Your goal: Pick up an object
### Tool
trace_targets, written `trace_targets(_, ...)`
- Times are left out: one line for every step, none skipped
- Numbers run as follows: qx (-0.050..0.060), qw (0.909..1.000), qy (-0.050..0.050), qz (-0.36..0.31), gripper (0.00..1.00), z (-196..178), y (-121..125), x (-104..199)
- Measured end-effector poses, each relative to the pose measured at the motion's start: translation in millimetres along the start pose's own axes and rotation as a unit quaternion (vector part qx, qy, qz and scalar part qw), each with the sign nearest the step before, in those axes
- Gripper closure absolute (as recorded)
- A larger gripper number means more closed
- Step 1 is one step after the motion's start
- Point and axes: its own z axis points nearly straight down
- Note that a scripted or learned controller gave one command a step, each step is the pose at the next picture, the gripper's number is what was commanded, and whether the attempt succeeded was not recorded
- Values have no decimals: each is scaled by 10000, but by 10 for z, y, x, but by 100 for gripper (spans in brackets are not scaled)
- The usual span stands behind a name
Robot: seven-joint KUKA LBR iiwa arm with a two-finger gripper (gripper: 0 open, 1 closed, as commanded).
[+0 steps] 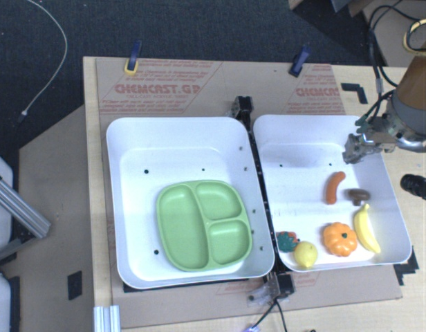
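Lying in the right bin (323, 133), toward its near right corner: a sausage (333, 187), a small brown piece (357, 196) just beside it, a banana (366, 229) along the right wall, an orange pumpkin (339, 238) next to the banana, a lemon (306, 254) and a small teal and red toy (287, 240) by the front edge. All resting on the bin floor, none lifted. Any of them a fair target, since no particular one named in the task.

Judging by that, barely begun: nothing gripped, nothing raised, whole pick left to do. Needed yet: descent onto one item, closing, lift clear of the bin.

Hanging over the far right part of that bin, near its right wall: the claw (356, 149), above and behind the sausage, apart from every item. Nothing visible between its tips. Too small and shadowed to tell whether wide or narrow.

Reaching in from the right: grey arm with orange band (413, 81) above the wrist, wrist pointed down and slightly leftward into the bin.

Beside it on the desk (199, 75): the left bin (130, 144), holding a green divided plate (202, 223), well apart from the claw.
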Motion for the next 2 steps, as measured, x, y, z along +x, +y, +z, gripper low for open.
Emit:
trace_targets(18,10000,4,2,100,-89,9,0)
trace_targets(41,10000,21,-22,100,8,105,521)
